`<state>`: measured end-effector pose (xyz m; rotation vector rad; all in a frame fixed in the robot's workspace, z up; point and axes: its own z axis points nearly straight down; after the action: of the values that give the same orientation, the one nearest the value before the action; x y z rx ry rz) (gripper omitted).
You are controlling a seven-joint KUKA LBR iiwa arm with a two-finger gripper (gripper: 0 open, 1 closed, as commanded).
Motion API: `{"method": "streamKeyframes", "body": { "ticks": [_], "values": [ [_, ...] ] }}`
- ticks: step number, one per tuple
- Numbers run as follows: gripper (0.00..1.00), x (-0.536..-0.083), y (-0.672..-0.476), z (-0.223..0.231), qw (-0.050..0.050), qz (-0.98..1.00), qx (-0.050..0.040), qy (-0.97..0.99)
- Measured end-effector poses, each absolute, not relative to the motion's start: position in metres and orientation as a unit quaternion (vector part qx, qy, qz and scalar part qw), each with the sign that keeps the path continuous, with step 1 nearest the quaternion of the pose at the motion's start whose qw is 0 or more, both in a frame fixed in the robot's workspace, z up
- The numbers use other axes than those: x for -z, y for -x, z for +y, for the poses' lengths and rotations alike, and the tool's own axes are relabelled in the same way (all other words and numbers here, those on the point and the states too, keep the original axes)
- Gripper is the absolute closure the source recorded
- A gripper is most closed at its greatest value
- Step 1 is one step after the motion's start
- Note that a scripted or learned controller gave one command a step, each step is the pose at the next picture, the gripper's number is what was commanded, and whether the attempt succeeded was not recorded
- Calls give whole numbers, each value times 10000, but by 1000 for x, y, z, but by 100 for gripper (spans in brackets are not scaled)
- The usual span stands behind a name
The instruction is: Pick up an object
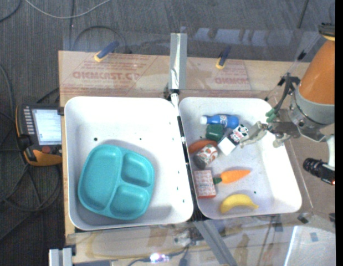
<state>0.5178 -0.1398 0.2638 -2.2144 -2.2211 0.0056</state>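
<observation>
Grey carpet floor (132, 15), black cables (44, 4) looping across it. Plywood bench top (121, 73); orange-cased handheld screen (41, 132) off its left edge.

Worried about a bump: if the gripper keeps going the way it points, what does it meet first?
Probably the black-and-white toy just left of the gripper, then the blue bottle; its height above them is unclear.

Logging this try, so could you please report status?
Two-finger gripper over right white bin, holding nothing. Orange toy carrot and yellow toy banana lie loose.
</observation>
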Motion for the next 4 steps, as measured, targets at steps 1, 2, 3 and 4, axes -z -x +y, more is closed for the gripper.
{"method": "streamKeyframes", "body": {
  "ticks": [1,2,3,4],
  "values": [
    [0,-155,-492,-93,38,-7197,-19,6943],
    [0,-88,-487,-144,-15,-7371,27,6758],
    [100,-96,-489,-144,-23,-7372,36,6756],
    [100,-90,-499,-169,2,-6532,45,7572]
  ]
}}
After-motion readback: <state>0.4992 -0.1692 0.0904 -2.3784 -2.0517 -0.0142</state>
